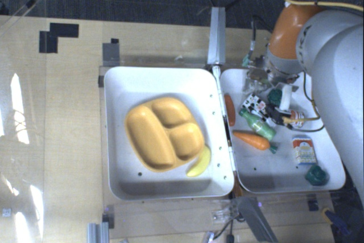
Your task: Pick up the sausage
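Against the right bin's [335,182] left wall lies the sausage [230,109], beside a green bottle [257,123]; risks scraping wall, snagging bottle. Pincer [263,88] state: cannot tell.

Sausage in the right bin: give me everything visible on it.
The sausage is a small reddish-brown link, smooth and slightly glossy, probably plastic toy food, with rounded ends. It lies flat on the floor of the right bin, lengthwise along the bin's left wall and close against it, running top to bottom in the camera view. It looks whole. The green bottle and carrot lie just to its right, apparently not touching it. The end effector is above and to the right, apart from it.
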Available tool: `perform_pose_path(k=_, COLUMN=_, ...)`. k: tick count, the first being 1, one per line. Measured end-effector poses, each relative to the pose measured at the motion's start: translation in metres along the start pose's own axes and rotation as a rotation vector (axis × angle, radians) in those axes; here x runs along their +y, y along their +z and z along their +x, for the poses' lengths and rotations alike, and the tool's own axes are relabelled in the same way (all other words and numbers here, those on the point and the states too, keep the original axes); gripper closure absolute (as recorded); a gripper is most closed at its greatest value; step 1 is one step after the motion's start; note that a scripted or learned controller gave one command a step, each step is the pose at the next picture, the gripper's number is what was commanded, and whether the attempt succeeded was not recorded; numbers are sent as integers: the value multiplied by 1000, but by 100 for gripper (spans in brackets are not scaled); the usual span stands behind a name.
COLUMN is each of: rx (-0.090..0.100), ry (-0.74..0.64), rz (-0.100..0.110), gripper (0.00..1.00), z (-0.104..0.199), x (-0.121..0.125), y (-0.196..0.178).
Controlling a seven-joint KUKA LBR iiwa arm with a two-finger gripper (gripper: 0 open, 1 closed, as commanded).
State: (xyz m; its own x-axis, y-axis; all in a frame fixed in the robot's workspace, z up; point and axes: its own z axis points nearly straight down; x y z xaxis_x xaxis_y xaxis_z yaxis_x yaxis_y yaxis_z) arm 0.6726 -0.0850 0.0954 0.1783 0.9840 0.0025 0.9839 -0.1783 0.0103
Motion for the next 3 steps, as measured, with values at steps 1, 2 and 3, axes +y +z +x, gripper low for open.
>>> perform_pose_path(k=1, rx=-3, ry=131, rz=8, gripper=100, z=-18, x=-11, y=-40)
perform_pose_path(k=2, rx=-8, ry=862, rz=9, gripper=100, z=58, x=-13, y=-86)
perform_pose_path(k=3, rx=-10, ry=851, rz=10, gripper=100, z=59, x=-12, y=-93)
